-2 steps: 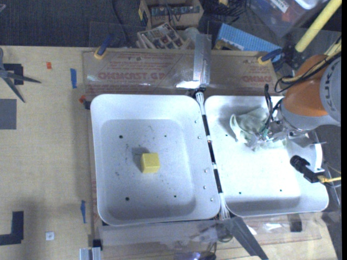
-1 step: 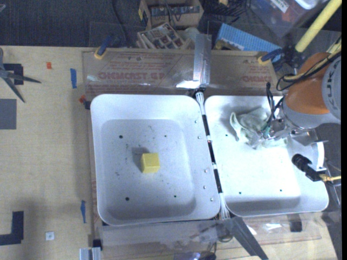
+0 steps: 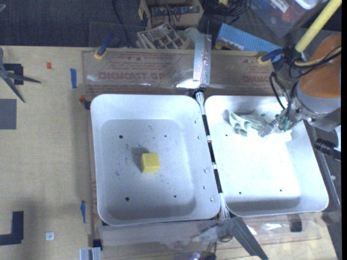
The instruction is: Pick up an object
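Yellow foam-like cube (image 3: pixel 150 162) sits in left bin (image 3: pixel 108 118); we see gripper (image 3: pixel 275 124) touching crumpled pale cloth (image 3: pixel 244 121), finger state unclear.

place: robotics lab | signs: wooden surface (image 3: pixel 43 145) with two white bins (image 3: pixel 103 145) | loose cables (image 3: pixel 282 80) | cluttered boxes (image 3: pixel 168 7) behind | grey-orange arm (image 3: pixel 322 85)

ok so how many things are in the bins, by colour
yellow: 1, the block in the left bin
pale greenish white: 1, the crumpled cloth in the right bin, by the gripper
total: 2
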{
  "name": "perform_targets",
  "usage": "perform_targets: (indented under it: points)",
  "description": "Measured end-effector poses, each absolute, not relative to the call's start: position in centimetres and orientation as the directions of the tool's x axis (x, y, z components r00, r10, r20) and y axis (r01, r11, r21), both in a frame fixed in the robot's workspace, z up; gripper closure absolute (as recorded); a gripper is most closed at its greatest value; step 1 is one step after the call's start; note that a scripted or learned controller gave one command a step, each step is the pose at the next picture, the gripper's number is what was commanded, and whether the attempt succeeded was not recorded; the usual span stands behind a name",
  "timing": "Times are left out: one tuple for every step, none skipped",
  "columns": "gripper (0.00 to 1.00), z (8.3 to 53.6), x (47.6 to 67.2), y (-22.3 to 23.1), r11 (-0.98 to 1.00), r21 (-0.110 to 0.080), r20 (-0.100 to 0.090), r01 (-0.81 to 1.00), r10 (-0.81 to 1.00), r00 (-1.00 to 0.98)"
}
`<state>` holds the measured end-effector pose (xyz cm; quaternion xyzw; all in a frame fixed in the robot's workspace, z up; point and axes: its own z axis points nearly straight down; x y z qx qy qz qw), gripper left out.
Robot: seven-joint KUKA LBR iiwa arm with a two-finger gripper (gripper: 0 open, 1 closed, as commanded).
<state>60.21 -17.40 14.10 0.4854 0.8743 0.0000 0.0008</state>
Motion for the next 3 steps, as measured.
perform_targets:
  points:
    - [1.0, 10.3, 55.8, -16.8, 0.238, -0.006, 0.004, 0.971, 0.971, -0.238]
    - [1.0, 10.9, 55.8, -17.0, 0.235, -0.006, 0.005, 0.972, 0.972, -0.235]
    - [1.0, 11.6, 55.9, -17.2, 0.232, -0.007, 0.005, 0.973, 0.973, -0.232]
